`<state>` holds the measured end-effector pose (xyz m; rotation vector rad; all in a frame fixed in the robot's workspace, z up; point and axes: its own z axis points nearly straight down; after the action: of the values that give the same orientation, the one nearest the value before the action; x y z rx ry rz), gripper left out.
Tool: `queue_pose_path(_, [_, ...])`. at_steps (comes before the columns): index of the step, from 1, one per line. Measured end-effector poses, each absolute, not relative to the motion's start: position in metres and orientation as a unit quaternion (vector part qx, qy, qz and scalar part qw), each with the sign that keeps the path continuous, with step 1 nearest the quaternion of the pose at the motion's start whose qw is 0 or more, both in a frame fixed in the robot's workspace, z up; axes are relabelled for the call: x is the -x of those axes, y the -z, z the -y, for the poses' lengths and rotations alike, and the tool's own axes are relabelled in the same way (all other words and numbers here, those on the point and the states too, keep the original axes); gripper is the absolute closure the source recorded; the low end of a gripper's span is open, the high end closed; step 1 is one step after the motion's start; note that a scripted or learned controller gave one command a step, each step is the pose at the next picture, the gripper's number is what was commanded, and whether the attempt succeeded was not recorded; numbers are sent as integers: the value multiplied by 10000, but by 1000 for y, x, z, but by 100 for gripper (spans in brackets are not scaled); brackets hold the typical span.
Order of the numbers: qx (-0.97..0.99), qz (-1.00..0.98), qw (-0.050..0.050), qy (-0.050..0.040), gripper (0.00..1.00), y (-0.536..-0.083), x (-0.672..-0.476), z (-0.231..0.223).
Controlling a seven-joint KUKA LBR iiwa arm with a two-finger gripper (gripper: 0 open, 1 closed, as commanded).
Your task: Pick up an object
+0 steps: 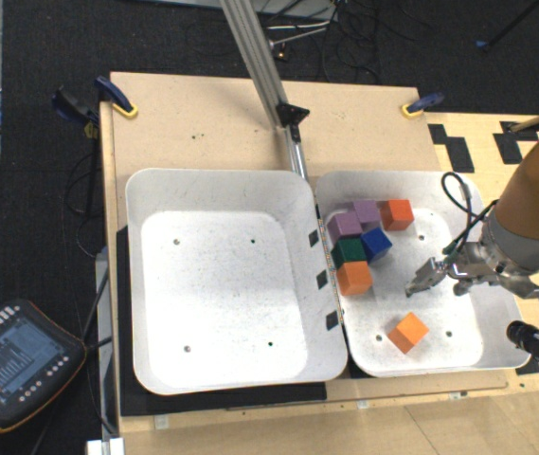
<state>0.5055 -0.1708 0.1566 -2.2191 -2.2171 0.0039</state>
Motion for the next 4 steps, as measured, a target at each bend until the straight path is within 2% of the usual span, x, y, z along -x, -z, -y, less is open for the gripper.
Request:
queue_pose_path(1, [7075, 7067, 7, -8, 0, -93, -506, 171])
queue_pose_path(2, [7071, 7071, -13, 6, 100, -106, -507, 171])
queue_pose_path(4, [7060, 7082, -35, 16, 100, -203, -513, 168])
